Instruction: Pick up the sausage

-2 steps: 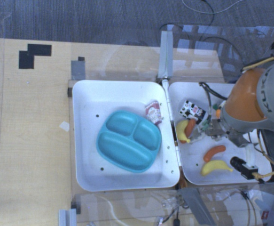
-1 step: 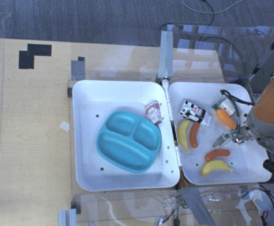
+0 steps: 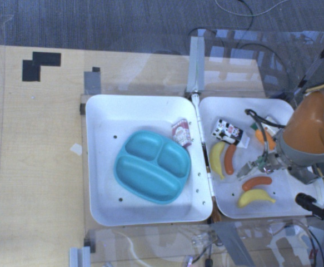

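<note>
The right bin (image 3: pixel 228 207) is holding two smooth, rounded red sausages: one sausage (image 3: pixel 229 159) lying upright beside a yellow banana (image 3: pixel 218 159), a second sausage (image 3: pixel 257 182) lying just above another curved banana (image 3: pixel 255 197). The hand (image 3: pixel 252 168) is hovering between the sausages (whether open or closed, I cannot tell). A patterned black-and-white packet (image 3: pixel 227 131) is sitting near the bin's far edge. The left bin (image 3: pixel 103 204) is bearing a glossy teal compartment plate (image 3: pixel 153 166), leaving bare white floor around it.
</note>
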`<state>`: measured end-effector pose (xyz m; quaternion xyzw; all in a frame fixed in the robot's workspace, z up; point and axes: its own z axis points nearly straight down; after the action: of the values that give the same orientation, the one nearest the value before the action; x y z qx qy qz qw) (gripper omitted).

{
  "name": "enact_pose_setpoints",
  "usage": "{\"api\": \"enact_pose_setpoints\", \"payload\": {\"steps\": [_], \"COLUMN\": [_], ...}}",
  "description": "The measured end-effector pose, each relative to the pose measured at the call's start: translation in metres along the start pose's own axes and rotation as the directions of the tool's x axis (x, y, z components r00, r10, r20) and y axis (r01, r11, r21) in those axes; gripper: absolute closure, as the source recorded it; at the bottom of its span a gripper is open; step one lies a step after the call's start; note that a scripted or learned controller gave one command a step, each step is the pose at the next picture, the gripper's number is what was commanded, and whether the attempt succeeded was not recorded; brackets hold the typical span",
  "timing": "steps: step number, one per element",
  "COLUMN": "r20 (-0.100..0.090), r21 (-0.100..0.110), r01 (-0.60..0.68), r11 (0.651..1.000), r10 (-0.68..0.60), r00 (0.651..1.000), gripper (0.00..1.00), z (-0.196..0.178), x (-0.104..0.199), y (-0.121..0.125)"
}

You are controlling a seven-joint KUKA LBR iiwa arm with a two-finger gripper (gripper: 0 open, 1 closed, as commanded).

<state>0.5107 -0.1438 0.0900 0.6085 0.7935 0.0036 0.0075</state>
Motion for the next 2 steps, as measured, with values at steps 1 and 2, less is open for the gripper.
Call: {"api": "enact_pose_setpoints", "payload": {"steps": [1, 2], "r20": [0.003, 0.001], "r21": [-0.003, -0.008], "r01": [0.015, 0.018], "r11": [1.000, 1.000], "r10": [-0.015, -0.018], "r00": [1.000, 1.000], "gripper": [0.00, 1.00], "z": [-0.001, -0.012], "x": [0.019, 0.020], "y": [-0.011, -0.007]}}
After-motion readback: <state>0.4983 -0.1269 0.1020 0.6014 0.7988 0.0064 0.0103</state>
